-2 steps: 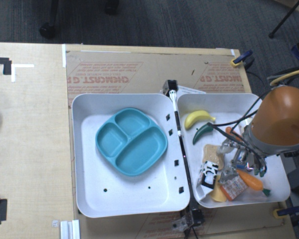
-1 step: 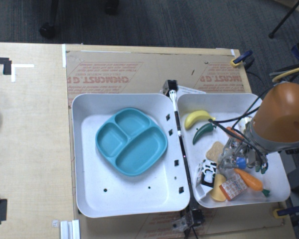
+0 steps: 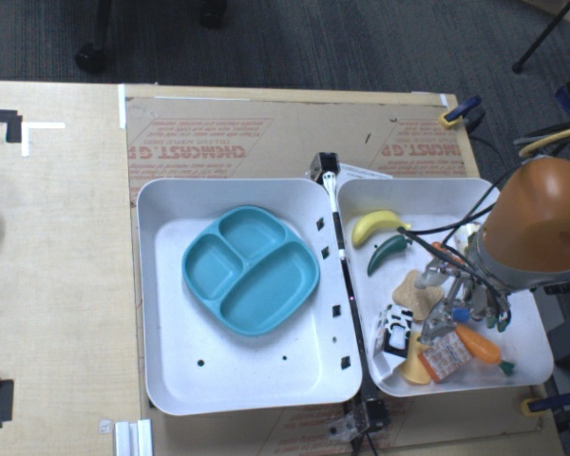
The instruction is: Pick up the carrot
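Beside the small red-and-white packet in the right-hand white bin lies the orange plastic carrot, just under the gripper; whether the claw is apart I cannot tell. It should straddle the carrot's middle, clear of the packet.

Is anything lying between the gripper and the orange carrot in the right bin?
Nothing visible does. The gripper hangs just left of the orange carrot in the right white bin, with a red-and-white packet below them, not between.

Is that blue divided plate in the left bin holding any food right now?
Empty. The blue three-compartment plastic plate lies flat in the left white bin, and all three compartments show bare blue.
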Tool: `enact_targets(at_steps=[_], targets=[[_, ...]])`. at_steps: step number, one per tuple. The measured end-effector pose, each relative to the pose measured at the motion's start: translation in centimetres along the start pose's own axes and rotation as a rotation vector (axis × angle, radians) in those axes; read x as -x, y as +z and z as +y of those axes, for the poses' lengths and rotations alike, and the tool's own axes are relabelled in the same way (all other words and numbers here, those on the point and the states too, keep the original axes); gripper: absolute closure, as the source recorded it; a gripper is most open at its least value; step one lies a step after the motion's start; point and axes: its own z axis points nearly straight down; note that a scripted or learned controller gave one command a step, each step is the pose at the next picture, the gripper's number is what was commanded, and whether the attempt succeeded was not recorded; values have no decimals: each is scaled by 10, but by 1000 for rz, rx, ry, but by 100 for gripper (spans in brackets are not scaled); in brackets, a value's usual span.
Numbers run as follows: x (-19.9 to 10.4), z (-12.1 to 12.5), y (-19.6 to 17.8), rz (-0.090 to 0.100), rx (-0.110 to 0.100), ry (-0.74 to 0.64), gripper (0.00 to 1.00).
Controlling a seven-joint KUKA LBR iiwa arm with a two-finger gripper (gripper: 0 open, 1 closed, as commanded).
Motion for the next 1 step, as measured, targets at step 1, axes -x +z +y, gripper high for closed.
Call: enact_targets(at_steps=[1], targets=[[3,-36,10,5,0,-266,0]])
